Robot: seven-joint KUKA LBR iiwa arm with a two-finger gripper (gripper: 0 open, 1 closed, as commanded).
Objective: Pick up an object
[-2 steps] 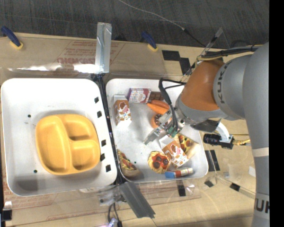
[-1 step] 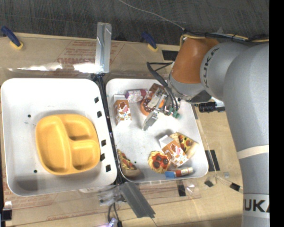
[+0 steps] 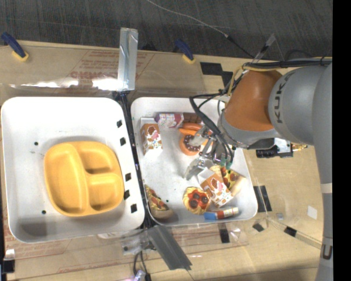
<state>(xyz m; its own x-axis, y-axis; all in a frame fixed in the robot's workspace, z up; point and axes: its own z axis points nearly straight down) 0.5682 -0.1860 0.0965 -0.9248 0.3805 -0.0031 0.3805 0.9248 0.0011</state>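
The right bin holds several small toys and packets. My gripper hangs low over the bin's middle, just left of a colourful packet and above a round pizza-like toy. A red and orange round toy lies just behind the gripper. A snack packet lies at the bin's back left, and a maroon packet rests against the back wall. I see nothing lifted off the bin floor.
The left bin holds a yellow divided plate. A blue and red marker lies by the right bin's front wall, and a brown toy sits in its front left corner. Cables trail from the arm's orange band.
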